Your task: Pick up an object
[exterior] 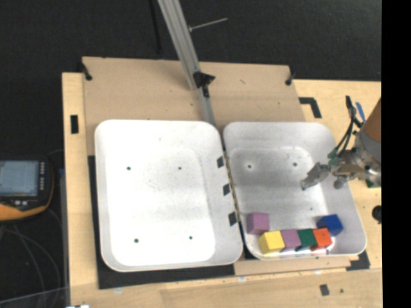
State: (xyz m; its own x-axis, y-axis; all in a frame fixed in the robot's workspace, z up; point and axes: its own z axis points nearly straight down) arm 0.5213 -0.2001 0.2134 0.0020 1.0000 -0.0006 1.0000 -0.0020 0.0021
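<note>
High slanted view over both bins (pixel 160 194)
</note>
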